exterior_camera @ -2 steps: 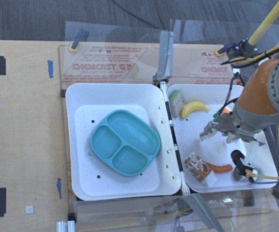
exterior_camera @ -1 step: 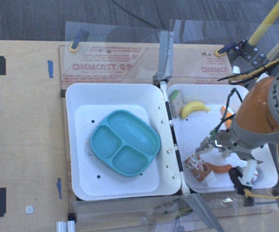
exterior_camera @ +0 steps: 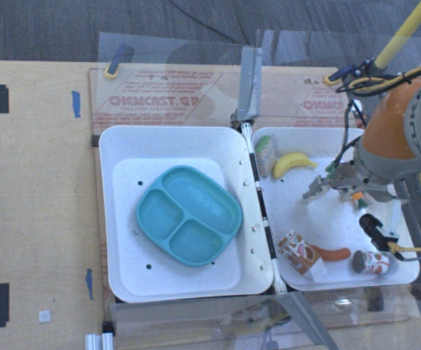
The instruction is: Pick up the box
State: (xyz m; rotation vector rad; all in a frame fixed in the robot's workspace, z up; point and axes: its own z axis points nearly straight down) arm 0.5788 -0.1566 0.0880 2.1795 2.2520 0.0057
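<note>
Gripper [exterior_camera: 318,190], grey two-finger, hangs over right shallow white bin [exterior_camera: 298,279], below curved yellow banana [exterior_camera: 293,164]; fingers look slightly apart, nothing between them. Small brown-and-white printed cardboard box [exterior_camera: 296,251] lies on bin floor near front-left corner, well apart from gripper, touching orange sausage-shaped toy [exterior_camera: 332,254]. Judgement: task barely begun; approach, descent, grasp, lift all left. Blue divided plate [exterior_camera: 189,214] sits in left bin.
</note>
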